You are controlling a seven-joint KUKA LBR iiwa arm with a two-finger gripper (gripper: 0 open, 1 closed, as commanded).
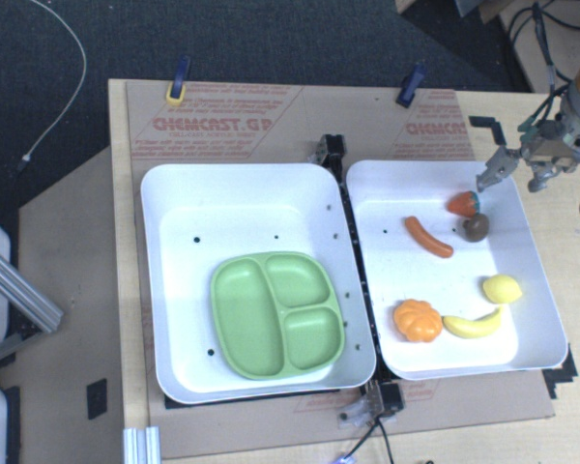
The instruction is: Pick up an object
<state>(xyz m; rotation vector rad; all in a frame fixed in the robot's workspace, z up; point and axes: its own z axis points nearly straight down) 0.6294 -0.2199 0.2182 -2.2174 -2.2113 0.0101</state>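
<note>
On the bench [126, 259] we see two white bins side by side. Our left bin [164, 220] holds a green plate [275, 314] with three parts. We see no food on the plate. It lies near the front of that bin.

Our right bin [532, 346] holds six small toy foods. At the back, a small red-orange piece with a bit of green [462, 203] lies touching a round brown one [476, 227]. Just beside them, toward the middle of the bin, lies a long orange sausage [428, 237], tilted. Near the front we see a little orange pumpkin [418, 321]. A yellow banana [475, 325] lies just beside it, and a yellow lemon [501, 289] sits just behind the banana's tip.

Under the bins lies a brown board [271, 124]. We can read red letters on it. They say "CHEMCAST G.P". More red writing shows on the right part of the board, but it is too faint for us to read. Two clips, one yellow and blue [178, 81] and one blue [412, 84], hold the board's back edge.

At the right, the gripper [517, 167] hangs over the back corner of the right bin, near the red-orange piece. Its fingers are spread apart, and we see nothing between them. All the toy foods lie in the bin.
</note>
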